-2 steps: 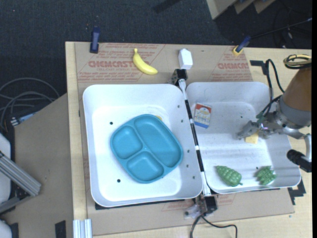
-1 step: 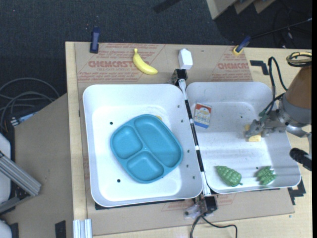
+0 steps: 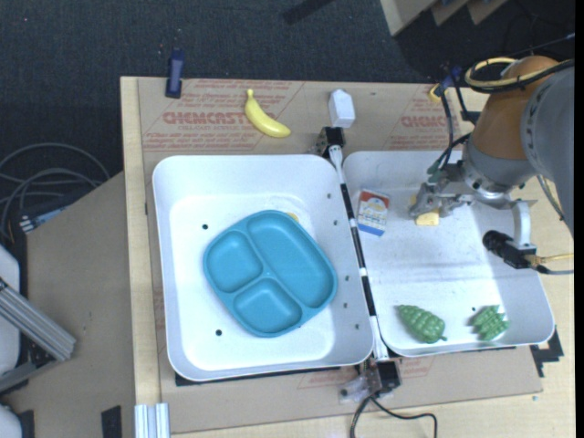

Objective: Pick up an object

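A blue divided tray (image 3: 266, 272) fills the left bin (image 3: 173, 190). The right bin (image 3: 520, 286) holds a small card box (image 3: 371, 213), two green toys (image 3: 420, 323) along its near edge, and a yellowish piece (image 3: 427, 218) — the likely target, lying directly under the gripper (image 3: 441, 201). The arm (image 3: 511, 126) bends steeply down from the right; whether the jaws are apart or together, I cannot tell.

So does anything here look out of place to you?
Yes, the banana. It lies on the bare bench behind the left bin, outside both bins, while the other small things sit in the right bin.
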`<control>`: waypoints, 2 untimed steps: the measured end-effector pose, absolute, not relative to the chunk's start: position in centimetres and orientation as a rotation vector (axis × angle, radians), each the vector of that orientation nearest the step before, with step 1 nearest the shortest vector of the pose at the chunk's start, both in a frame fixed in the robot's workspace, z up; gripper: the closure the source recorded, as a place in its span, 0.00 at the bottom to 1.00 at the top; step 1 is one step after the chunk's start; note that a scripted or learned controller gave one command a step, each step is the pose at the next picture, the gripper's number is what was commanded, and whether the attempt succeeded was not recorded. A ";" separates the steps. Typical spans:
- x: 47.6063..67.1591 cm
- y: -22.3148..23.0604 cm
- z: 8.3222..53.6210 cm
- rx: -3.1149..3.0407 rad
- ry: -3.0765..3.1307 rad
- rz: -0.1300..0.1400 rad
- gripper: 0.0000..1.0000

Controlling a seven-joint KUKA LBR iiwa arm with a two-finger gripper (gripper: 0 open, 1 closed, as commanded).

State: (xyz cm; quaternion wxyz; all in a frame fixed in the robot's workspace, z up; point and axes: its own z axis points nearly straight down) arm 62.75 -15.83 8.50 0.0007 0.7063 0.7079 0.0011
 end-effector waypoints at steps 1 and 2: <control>66.1 -8.4 18.6 2.217 2.223 0.003 1.00; 57.7 0.2 22.8 2.220 2.226 0.001 1.00</control>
